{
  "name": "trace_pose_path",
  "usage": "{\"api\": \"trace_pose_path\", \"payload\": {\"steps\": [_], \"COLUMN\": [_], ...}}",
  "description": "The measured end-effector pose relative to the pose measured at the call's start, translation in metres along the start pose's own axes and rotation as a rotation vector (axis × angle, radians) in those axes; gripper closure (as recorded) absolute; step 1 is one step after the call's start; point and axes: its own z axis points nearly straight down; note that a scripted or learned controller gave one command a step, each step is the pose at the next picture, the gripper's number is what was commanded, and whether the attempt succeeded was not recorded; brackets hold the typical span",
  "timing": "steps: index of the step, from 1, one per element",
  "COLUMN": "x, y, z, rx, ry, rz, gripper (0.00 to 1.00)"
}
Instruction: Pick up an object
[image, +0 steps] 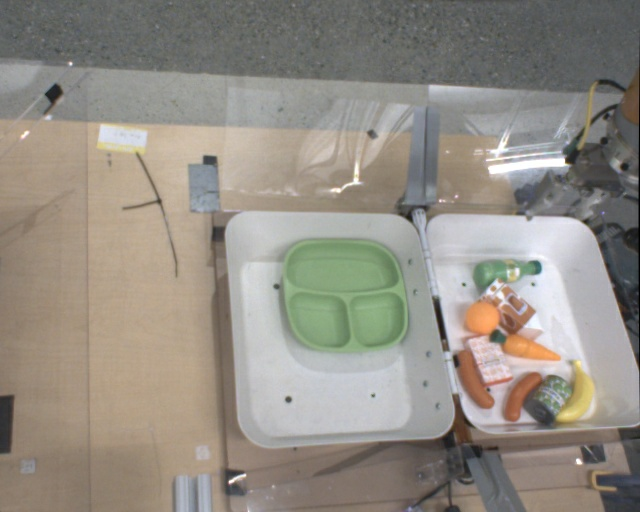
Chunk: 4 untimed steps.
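- The pincer (600, 170) sits at the far right edge of the view, above the far corner of the right bin (590, 300); it is a blur of grey metal and cable, and whether it is wide or narrow I cannot tell. Nothing is seen held in it.
- Nearest to it in the right bin lies a green bottle (506, 271), on its side.
- Just below that come an orange ball (482, 318) and a brown-and-white carton (512, 308), touching each other.
- A toy carrot (532, 349) lies next, pointing right, beside a small red-and-white packet (489, 360).
- Along the near wall lie two sausages (474, 379), a dark can (549, 399) and a banana (579, 392), the can touching the banana.
- The left bin (250, 400) holds a green divided plate (346, 294) with three compartments.
- Both bins rest on the desk (100, 330); a yellow label (122, 138) lies at its far left.
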Motion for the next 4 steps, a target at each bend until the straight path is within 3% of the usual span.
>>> {"api": "trace_pose_path", "payload": {"steps": [1, 2, 3, 4], "x": [0.016, 0.058, 0.057, 0.118], "y": [-0.046, -0.105, -0.102, -0.019], "z": [0.148, 0.156, 0.142, 0.055], "rx": [0.004, 0.001, -0.01, -0.002], "ry": [0.001, 0.001, -0.002, 0.002], "rz": [0.024, -0.075, -0.075, -0.075], "gripper": [0.0, 0.0, 1.0, 1.0]}}
